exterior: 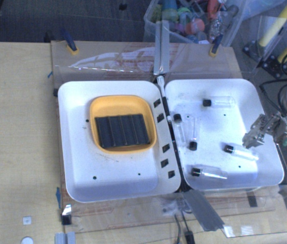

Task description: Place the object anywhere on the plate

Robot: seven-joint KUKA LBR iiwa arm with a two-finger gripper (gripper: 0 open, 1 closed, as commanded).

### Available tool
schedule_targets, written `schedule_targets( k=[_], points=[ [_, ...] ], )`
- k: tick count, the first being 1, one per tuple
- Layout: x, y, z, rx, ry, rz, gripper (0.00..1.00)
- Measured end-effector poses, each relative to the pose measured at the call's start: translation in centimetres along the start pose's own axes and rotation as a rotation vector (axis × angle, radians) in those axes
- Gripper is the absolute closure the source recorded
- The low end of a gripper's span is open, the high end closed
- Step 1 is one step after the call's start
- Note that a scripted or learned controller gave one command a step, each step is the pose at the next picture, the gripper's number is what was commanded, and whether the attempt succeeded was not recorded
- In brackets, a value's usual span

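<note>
Five clear vials w/ black caps lie in right bin (245,93); nearest vial (239,152) just left of hand (252,138). Hand open, holding nothing. Yellow plate (98,109) far left, bearing a dark ribbed slab (122,131).

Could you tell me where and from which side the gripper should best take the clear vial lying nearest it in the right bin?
Probably mid-body on the clear vial, coming from above with fingers across its width: it lies flat, slanting, black cap toward the bin's middle, beside the gripper.
</note>
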State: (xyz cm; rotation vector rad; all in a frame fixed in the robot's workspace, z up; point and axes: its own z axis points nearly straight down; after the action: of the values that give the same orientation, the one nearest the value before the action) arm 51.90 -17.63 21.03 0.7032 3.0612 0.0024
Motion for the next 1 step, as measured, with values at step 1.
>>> schedule_targets(
  k=[1],
  points=[
    [0.14, -5.35, -0.36, 0.0, -0.001, -0.15, 1.0]
  ],
)
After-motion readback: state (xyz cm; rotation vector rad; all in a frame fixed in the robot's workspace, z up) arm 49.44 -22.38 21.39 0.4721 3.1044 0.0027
